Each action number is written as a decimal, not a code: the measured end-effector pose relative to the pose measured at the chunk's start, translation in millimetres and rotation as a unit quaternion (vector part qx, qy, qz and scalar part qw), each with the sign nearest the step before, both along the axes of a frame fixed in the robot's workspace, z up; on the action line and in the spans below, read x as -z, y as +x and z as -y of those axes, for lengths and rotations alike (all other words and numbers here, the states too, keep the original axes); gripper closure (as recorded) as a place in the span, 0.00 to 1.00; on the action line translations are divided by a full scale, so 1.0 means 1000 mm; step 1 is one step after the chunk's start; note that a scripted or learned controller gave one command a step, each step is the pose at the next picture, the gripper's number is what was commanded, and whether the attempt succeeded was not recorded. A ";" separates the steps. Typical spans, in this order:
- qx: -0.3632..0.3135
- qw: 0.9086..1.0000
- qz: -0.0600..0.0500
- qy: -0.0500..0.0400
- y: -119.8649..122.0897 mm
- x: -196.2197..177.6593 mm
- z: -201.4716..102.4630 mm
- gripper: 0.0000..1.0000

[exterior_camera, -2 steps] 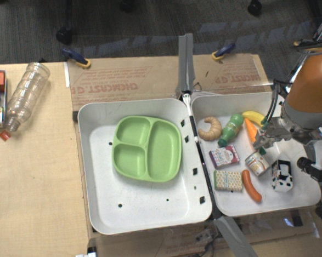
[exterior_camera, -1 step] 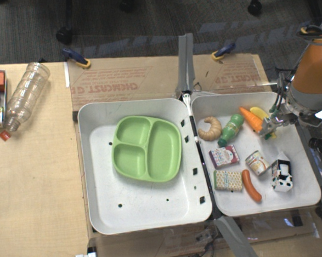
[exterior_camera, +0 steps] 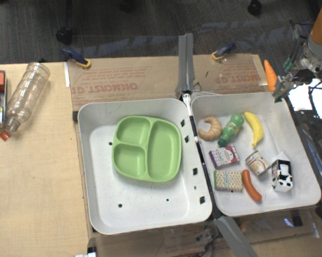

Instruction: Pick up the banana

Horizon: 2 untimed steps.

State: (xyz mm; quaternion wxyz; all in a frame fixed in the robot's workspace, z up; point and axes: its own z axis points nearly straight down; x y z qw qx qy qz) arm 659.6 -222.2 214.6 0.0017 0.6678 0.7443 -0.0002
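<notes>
The banana (exterior_camera: 254, 127) is seen lying in the right bin (exterior_camera: 294, 143), in its upper part, set lengthwise and slightly curved, with bare white floor on its right side. Just to its left a green bottle (exterior_camera: 231, 129) is laid at a slant, and beyond that a croissant (exterior_camera: 210, 128) is found near the bin's left wall. Below the banana, a small pink carton (exterior_camera: 224, 156), a patterned packet (exterior_camera: 228, 180), a small cup (exterior_camera: 256, 162), a red sausage (exterior_camera: 251, 185) and a black-and-white milk carton (exterior_camera: 282, 175) are spread apart from it. A green divided plate (exterior_camera: 147, 148) is held by the left bin (exterior_camera: 98, 173). The gripper (exterior_camera: 282, 86) is placed beyond the right bin's upper right corner, well apart from the banana; whether it is spread or pressed together cannot be told.
</notes>
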 end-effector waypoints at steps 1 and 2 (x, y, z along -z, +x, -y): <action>0.131 0.991 -0.001 0.000 -0.002 -0.059 0.000 1.00; 0.211 0.977 -0.002 0.001 -0.001 -0.048 -0.006 1.00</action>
